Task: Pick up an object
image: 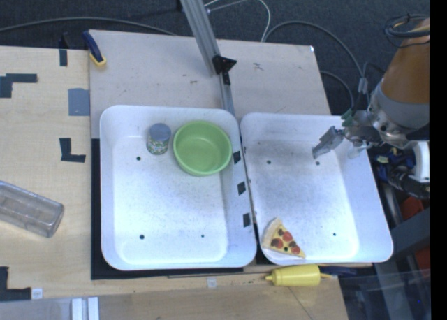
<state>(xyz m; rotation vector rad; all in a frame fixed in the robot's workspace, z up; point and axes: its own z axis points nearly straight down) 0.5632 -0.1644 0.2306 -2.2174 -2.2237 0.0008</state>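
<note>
My gripper [341, 145] hangs over the back right part of the right bin [363, 193], open, with nothing between its fingers. One grey finger [325, 145] sticks out to the left above the bin floor. A toy pizza slice [283, 238] lies in the right bin's front left corner, well away from the gripper. In the left bin [119, 228] a green bowl [202, 147] stands at the back right, with a small jar with a grey lid [158, 138] just left of it.
A yellow mustard bottle [297, 275] lies on the bench in front of the right bin. A clear plastic container [28, 208] lies at the far left. A slanted metal pole [202, 25] comes down to the bins' back seam. Cables run behind the right bin.
</note>
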